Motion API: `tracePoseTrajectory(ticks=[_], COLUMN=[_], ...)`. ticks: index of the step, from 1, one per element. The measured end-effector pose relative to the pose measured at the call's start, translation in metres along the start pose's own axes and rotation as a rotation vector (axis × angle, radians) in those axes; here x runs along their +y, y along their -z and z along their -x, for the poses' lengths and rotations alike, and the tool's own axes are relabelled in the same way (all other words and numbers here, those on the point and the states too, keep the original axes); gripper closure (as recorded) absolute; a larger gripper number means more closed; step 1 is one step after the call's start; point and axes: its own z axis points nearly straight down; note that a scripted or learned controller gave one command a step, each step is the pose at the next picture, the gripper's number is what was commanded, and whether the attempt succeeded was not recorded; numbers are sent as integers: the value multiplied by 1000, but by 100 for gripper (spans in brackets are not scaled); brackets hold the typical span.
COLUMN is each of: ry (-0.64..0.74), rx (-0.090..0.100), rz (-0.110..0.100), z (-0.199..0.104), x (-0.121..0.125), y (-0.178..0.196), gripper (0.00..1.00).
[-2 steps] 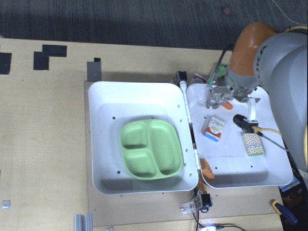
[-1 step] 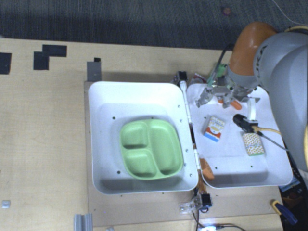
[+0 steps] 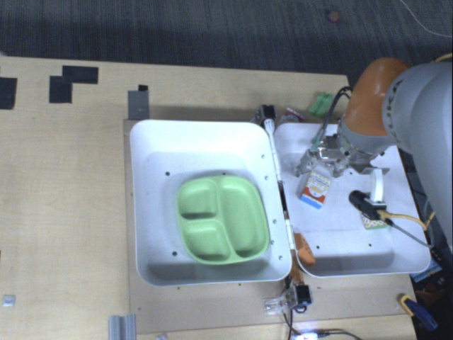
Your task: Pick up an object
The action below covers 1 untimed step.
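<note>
Bench [image 3: 71, 190]: one, pale wood, carrying both bins side by side.
Bins: two, white and shallow; the left bin [image 3: 150, 190] and the right bin [image 3: 354, 257] touch along their shared rim.
Arm [image 3: 417, 105]: one, reaching in from the right over the right bin's far half.
Green plate [image 3: 223, 218]: one, three compartments, centred in the left bin with free floor all round.
Gripper [image 3: 322, 158]: one, over the right bin; whether the claw is wide or narrow, you cannot tell.
Carton [image 3: 315, 188]: one, small, white with orange and blue, just below the gripper, clear of the bin's left wall.
Orange piece [image 3: 304, 250]: one, tucked in the right bin's near-left corner.
Room: the right bin's near floor lies mostly open.
</note>
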Motion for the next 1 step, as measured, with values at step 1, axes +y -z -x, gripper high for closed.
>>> tracePoseTrajectory(ticks=[1], ry=[1], rx=[0], rz=[7], z=[-1], x=[2], y=[13], gripper=[100])
